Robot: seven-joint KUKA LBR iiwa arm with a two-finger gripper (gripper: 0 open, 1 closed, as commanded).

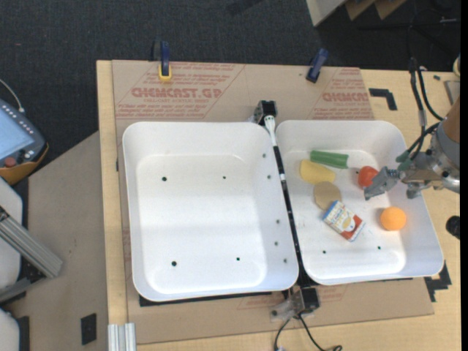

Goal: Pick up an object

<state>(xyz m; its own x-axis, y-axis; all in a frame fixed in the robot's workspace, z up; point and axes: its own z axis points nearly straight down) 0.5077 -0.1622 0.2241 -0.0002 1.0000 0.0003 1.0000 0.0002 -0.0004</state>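
From my station I see the gripper [391, 183] hanging over the right bin [417, 258], near its right wall. I cannot tell whether the fingers are apart or together. The nearest candidates are a small red object [367, 175] just beside its tip and an orange ball [393, 219] a little below.

My worry is that the ball would roll off at a touch. The red piece sits close to the gripper's side, so a descent could nudge it away. The yellow block [316, 171], green cylinder [329, 158], tan piece [327, 194] and small carton [342, 221] crowd together, risking a double contact.

The board [219, 86] under the bins reads "CHEMCAST GP". The carton's print is too small to read.
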